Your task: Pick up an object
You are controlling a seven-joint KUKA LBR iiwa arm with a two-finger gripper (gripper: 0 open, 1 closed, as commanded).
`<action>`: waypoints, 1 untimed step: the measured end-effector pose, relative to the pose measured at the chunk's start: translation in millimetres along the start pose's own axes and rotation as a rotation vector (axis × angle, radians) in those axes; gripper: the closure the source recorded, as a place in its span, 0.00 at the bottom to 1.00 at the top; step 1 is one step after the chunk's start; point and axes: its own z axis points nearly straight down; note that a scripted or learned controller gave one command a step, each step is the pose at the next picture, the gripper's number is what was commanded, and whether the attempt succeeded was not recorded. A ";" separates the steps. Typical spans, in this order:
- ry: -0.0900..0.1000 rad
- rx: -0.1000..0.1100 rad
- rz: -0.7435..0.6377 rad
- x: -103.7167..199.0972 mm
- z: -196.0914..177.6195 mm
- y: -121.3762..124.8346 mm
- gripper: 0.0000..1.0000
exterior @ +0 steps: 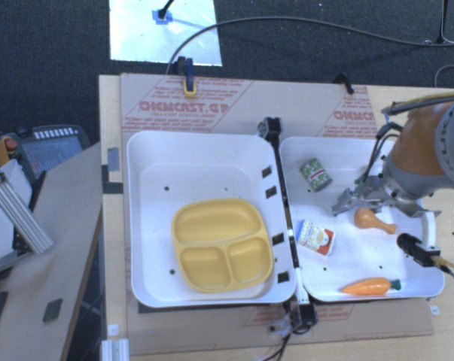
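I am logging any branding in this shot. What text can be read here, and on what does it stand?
"CHEMCAST GP": red print on the sheet under the bins, back left.
"CHEMCAST": red print, same sheet, back right.
Small can: label too small to read.
Small carton: print too blurred to read.

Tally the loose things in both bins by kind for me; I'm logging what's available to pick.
Yellow plastic three-compartment tray, left bin: 1
Small green can lying on its side, right bin: 1
Small white-and-red carton, right bin: 1
Tan toy drumstick, right bin: 1
Orange toy carrot with green top, right bin: 1
Total: 5
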 end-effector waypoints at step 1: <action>-0.001 -0.004 0.000 -0.5 -11.8 1.0 1.00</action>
